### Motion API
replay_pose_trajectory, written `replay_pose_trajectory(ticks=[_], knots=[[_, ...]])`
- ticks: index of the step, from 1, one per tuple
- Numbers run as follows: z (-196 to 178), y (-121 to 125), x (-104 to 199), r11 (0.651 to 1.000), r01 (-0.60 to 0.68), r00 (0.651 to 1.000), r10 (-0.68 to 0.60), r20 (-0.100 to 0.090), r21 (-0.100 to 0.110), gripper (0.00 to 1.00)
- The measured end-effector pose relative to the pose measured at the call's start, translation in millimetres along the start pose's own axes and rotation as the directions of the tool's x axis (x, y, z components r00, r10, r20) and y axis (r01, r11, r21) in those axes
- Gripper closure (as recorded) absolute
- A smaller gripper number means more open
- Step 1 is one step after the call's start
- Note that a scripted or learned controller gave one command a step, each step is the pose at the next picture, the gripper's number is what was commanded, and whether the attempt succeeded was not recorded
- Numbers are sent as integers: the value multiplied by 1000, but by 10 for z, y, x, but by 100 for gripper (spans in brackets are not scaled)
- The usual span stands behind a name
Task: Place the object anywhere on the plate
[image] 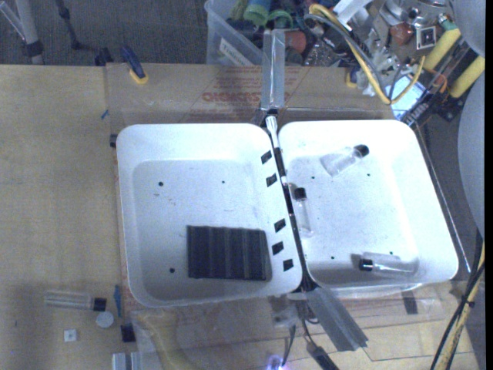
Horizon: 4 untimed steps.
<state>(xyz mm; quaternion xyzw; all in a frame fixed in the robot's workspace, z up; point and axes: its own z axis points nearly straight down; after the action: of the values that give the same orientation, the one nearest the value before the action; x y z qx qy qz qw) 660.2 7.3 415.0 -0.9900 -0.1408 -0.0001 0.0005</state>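
Observation:
A dark ribbed rectangular plate (229, 253) lies flat in the left bin (154, 149), near its front wall. The right bin (400, 141) holds three clear vials with black caps. One vial (343, 160) lies near the back, with its cap pointing right. A second vial (300, 209) rests along the left wall beside the divider. The third vial (387, 264) lies near the front right corner, with its cap to the left. A pale grey part of the arm (477, 129) shows at the right edge, beyond the right bin.
A clear tub of mixed coloured items (266, 10) stands behind the bins. Cables and yellow parts (400, 45) crowd the back right. Small loose pieces and another vial (73, 301) lie on the bench at the front left. Black clips (276, 206) line the divider between the bins.

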Motion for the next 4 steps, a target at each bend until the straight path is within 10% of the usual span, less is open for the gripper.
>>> replay_pose_trajectory(ticks=[1,2,3,4], knots=[[323,-147,-92,877,481,877,-481,5,4,100],[1476,-170,-397,952,307,952,-307,5,3,100],[-201,-130,-161,935,355,935,-355,1,0,100],[568,-171,-4,996,-85,996,85,0,0,100]])
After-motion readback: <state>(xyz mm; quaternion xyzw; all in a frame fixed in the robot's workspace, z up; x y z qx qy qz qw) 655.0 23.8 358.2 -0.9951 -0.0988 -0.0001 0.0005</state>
